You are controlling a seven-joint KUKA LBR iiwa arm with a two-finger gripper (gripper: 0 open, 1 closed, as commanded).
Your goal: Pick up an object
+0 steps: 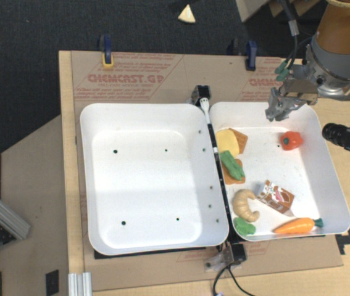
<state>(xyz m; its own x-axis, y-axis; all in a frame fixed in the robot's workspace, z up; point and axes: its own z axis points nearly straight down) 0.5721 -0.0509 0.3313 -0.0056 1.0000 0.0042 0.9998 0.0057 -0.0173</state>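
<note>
My gripper (278, 112) hangs above the far edge of the right bin (330, 165), its dark fingers pointing down with nothing seen between them. A red tomato-like toy (291, 140) lies just right of and nearer than the gripper. At the bin's left side a yellow piece (226, 142) sits on an orange slice (241, 140), with a green pod (231, 164) on a tan piece below. A croissant (246, 203), a brown-and-white packet (276, 197), a small green piece (245, 227) and a carrot (295, 226) lie along the near side.
The left bin (100, 184) stands beside the right one, a black clip (200, 95) at their shared far edge. Blue clamps (106, 44) (250, 49) hold the brown board. A black fitting (346, 137) sits past the right bin's right rim.
</note>
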